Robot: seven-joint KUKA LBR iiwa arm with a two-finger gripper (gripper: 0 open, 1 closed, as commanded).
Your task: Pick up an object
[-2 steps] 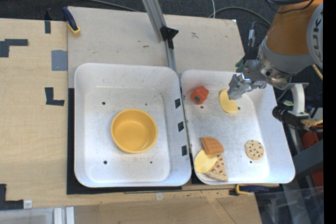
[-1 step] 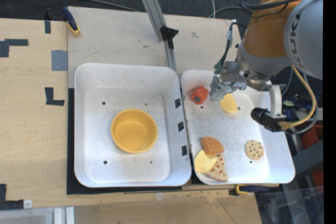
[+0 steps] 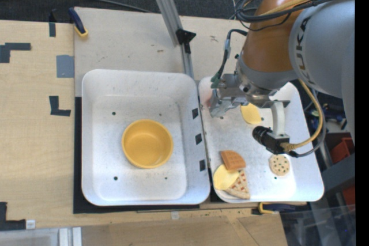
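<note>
A large grey robot arm (image 3: 323, 37) with an orange band enters from the upper right of the frame and bends down over the right-hand bin. Two shallow white bins sit side by side on a pale wooden bench (image 3: 34, 118). The left bin (image 3: 98, 89), in the middle of the frame, holds a yellow bowl (image 3: 147, 143) standing upright near its centre. The right bin (image 3: 300, 181) lies partly under the arm. The gripper (image 3: 218, 108) hangs at that bin's upper left corner, close to the wall between the bins; whether its fingers are apart or together cannot be told. Just right of it lies a pale yellow slice (image 3: 251, 114). At the bin's lower edge sit a brown cracker (image 3: 232, 160), a yellow disc (image 3: 223, 178) and a pizza wedge (image 3: 241, 184), touching one another. A small chocolate-chip cookie (image 3: 279, 165) lies apart to their right.
</note>
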